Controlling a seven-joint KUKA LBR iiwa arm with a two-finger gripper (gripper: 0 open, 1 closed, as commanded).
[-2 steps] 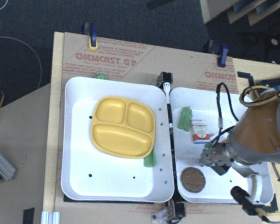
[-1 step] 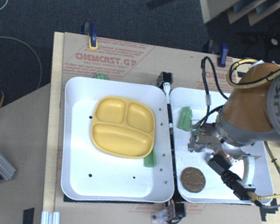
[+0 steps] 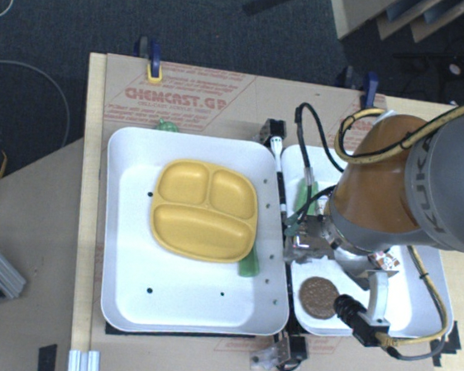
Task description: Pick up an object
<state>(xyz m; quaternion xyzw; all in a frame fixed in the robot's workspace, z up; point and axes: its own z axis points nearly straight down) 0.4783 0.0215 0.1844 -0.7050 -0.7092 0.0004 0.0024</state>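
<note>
Hanging over the right bin (image 3: pixel 417 314), the arm (image 3: pixel 432 187) covers most of it; claw state: cannot tell, the wrist blocks it from this camera.

Largest first: bench board (image 3: pixel 184 92) with red printed lettering, two white bins side by side on it. Left bin (image 3: pixel 122 276) holds a yellow divided plate (image 3: pixel 205 210), three compartments, lying flat in the upper middle. Green object (image 3: pixel 249 265) sits touching the plate's lower right corner, near the bin's right wall. Arm's orange band (image 3: pixel 374 180) sits above the right bin's centre, cables looping round it. Round brown cookie-like disc (image 3: pixel 318 296) lies flat in the right bin's front left part, just below the wrist, not touched by anything visible. Another green piece (image 3: pixel 303 199) shows beside the wrist, mostly hidden.
</note>
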